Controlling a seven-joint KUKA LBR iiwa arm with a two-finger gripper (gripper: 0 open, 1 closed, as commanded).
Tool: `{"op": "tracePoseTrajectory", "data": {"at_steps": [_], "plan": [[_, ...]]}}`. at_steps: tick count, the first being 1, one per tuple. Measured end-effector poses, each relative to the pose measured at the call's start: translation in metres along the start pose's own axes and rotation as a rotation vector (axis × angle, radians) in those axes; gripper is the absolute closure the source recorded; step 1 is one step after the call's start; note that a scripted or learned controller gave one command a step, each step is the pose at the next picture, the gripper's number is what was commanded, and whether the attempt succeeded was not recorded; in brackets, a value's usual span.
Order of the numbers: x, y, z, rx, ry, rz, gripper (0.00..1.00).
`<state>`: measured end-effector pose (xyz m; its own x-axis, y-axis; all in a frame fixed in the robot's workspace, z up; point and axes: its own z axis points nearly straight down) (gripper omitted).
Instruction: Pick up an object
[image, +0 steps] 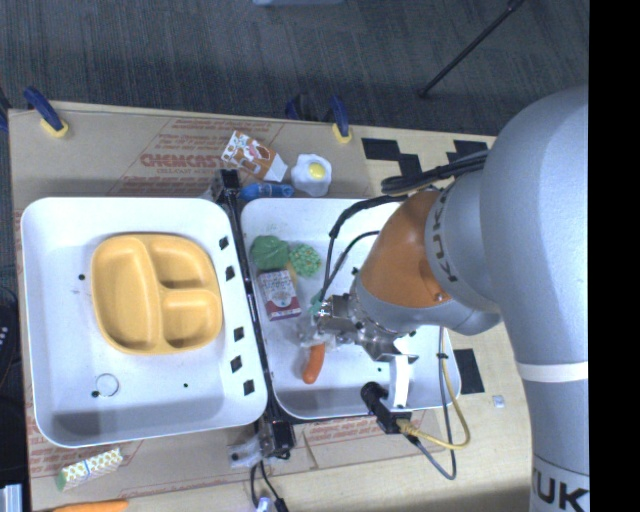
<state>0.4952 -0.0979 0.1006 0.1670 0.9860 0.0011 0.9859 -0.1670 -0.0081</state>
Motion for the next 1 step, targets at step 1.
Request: {"op": "tracePoseTrajectory", "data": {"at_steps": [1], "plan": [[0.0446, -0.0275, -0.0906, -0.004, 0.000, -0.102, 1.00]]}}
